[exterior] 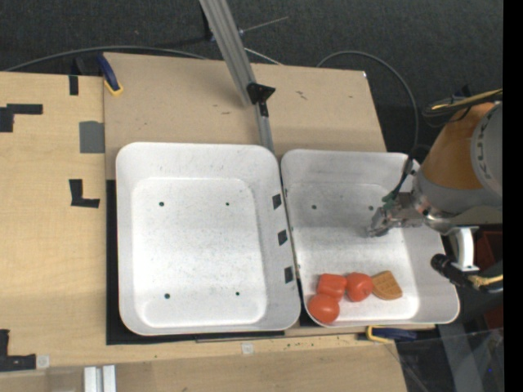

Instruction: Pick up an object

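Looking down, we see the tool [378,225] over the right bin [343,178], above three red pieces [339,294]. We cannot tell its state.

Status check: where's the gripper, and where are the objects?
Gripper over right bin, nothing visibly held. Red pieces and tan piece clustered at near edge, apart from gripper. Path unobstructed.

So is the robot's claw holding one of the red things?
No, the gripper sits above the three red objects and the tan piece, which lie along the right bin's near edge.
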Controlling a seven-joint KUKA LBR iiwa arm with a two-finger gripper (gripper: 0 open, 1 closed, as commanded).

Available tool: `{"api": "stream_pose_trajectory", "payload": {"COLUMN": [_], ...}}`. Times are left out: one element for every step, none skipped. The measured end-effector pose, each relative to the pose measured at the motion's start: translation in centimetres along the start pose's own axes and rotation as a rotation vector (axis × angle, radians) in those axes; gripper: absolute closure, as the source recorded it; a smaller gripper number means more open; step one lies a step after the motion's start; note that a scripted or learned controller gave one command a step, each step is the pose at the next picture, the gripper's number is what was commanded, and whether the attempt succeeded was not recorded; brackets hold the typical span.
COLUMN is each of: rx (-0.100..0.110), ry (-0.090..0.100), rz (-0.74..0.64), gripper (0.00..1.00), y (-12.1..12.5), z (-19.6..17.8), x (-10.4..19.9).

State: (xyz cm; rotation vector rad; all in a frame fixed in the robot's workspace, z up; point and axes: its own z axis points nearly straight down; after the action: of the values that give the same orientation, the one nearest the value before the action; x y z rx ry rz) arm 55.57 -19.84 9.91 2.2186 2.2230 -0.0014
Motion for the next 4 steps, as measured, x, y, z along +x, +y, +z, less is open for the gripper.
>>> {"api": "stream_pose_trajectory", "payload": {"rx": [-0.005,-0.005,0.000,0.001], "ry": [0.000,-0.001,0.003,0.004], "rz": [0.000,0.000,-0.003,-0.005], "gripper": [1.00,1.00,1.00,1.00], "y": [0.4,0.5,0.2,-0.6], "z": [-6.3,-11.6,-12.4,-13.3], "x": [0.3,0.4,5.1,10.9]}}
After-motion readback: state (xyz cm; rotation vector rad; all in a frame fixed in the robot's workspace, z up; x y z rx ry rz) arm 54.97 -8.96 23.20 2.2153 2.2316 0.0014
